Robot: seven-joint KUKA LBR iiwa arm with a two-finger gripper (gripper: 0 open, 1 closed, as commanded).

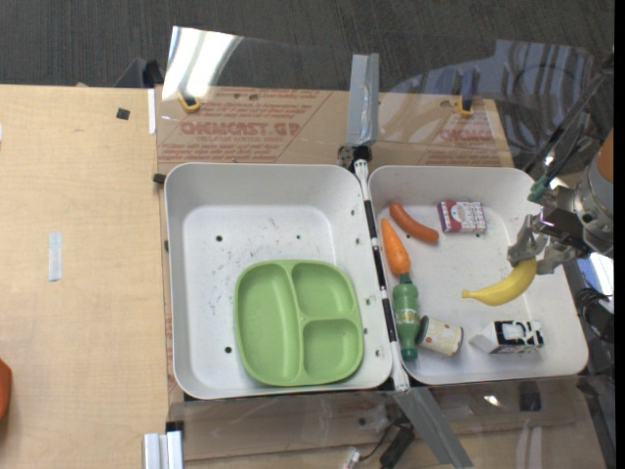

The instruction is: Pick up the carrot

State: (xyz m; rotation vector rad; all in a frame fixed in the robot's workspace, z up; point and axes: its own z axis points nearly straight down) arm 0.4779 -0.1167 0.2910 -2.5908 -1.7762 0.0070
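Carrot [395, 247] lies between sausage [414, 223] and green bottle [405, 317]; hand [540, 244] state unclear.

Arm: one, entering from the right edge, wrist partly cut off by the frame. Hand [532, 247]: low at the right side, metal fingers pointing left and downward.

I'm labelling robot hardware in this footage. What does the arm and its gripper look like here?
At the right edge, the gripper is a grey metal assembly with dark parts and short pale fingers. Behind it, the arm is grey, with a patch of orange at the frame's edge. Dark cables run beside it.
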